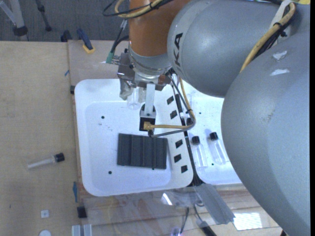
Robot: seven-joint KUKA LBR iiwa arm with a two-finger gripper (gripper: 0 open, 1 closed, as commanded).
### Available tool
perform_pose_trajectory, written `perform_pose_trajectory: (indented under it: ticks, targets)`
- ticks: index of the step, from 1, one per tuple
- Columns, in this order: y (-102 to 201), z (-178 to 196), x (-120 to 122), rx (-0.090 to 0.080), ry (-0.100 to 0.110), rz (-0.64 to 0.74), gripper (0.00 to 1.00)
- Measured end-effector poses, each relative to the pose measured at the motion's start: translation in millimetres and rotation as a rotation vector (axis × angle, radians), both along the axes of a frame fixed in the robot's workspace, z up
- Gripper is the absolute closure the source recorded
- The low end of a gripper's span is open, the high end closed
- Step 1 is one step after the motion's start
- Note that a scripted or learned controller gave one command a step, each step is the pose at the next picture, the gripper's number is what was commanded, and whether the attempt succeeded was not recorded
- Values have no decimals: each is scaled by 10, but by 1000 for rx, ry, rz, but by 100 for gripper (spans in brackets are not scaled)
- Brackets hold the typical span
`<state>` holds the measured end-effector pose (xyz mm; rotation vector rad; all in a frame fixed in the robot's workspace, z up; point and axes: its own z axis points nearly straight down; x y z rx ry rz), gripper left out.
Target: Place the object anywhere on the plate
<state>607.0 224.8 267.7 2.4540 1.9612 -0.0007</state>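
Note:
A dark grey ribbed plate [141,152] lies flat in the left bin [93,132], toward its front. My gripper [132,99] hangs over the back part of that bin, a short way behind the plate's far edge. Two clear vials with black caps [198,149] [216,145] lie side by side in the right bin [211,176], partly hidden by the arm. I see nothing resting on the plate.
A third clear vial with a black cap [45,161] lies on the wooden bench left of the bins. Black tabs [178,144] line the divide between the two bins. The large grey arm [246,82] covers most of the right bin.

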Motion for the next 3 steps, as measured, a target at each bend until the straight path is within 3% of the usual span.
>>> perform_pose_trajectory:
  ticks: [1, 2, 3]
  targets:
    - [2, 326, 391, 0, -4, 318, 100]
    - [-79, 20, 594, 1, 1, 963, 100]
    - [-43, 110, 205, 2, 1, 933, 100]
